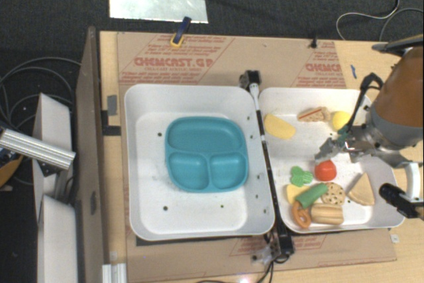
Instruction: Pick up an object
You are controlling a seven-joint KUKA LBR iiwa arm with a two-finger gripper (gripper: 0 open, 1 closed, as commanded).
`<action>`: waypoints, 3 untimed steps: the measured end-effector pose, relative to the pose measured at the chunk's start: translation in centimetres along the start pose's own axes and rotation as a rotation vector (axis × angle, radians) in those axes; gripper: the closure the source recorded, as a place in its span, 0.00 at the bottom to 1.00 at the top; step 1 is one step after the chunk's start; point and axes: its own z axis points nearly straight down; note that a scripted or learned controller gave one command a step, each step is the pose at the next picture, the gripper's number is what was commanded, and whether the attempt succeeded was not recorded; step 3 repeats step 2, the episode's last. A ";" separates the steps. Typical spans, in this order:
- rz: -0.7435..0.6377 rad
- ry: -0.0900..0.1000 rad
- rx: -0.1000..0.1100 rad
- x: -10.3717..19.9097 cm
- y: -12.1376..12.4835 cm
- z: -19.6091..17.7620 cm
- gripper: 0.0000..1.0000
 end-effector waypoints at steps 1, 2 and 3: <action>0.004 -0.001 -0.001 -1.9 2.2 10.9 0.00; 0.001 0.000 -0.003 -1.9 2.2 9.4 1.00; 0.001 0.000 -0.003 -1.9 2.2 9.4 1.00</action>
